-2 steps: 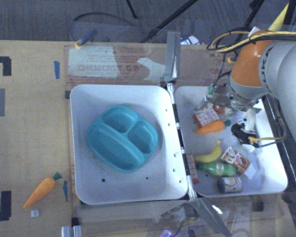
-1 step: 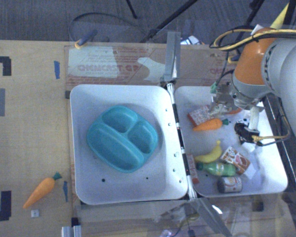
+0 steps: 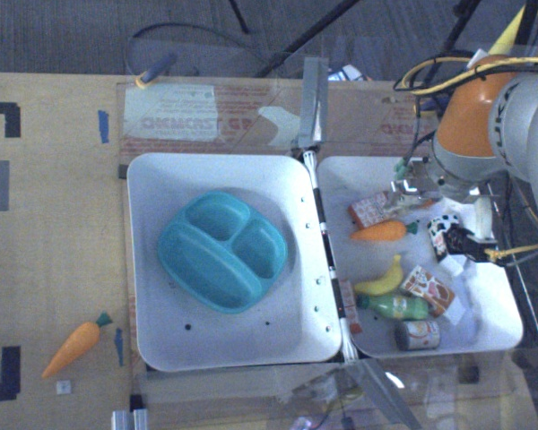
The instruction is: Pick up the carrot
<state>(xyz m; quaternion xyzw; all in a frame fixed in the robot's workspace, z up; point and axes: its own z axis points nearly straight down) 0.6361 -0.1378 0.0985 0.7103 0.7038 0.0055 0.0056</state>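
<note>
Gripper [image 3: 411, 186] poised low over right white bin [image 3: 498, 330], likely lining up for grab; jaw state can't tell. Small orange plastic carrot w/ green tip [image 3: 381, 231] just below-left of it, flat on bin floor, beside red-white carton [image 3: 369, 210]. Farther left: teal divided plate [image 3: 222, 251] in left bin; second orange carrot [image 3: 72, 348] out on bench.

Two bins sit side by side mid-frame. The left bin [image 3: 152, 182] holds a divided plate [image 3: 221, 250] at its centre. The right bin [image 3: 498, 325] is crowded: a carrot [image 3: 379, 232] lies at centre, a small carton [image 3: 369, 210] just above it, a banana [image 3: 381, 281] below, then a bottle [image 3: 397, 307] and a can [image 3: 417, 334] toward the lower edge. A second carrot [image 3: 73, 347] lies on the bench at lower left.
</note>
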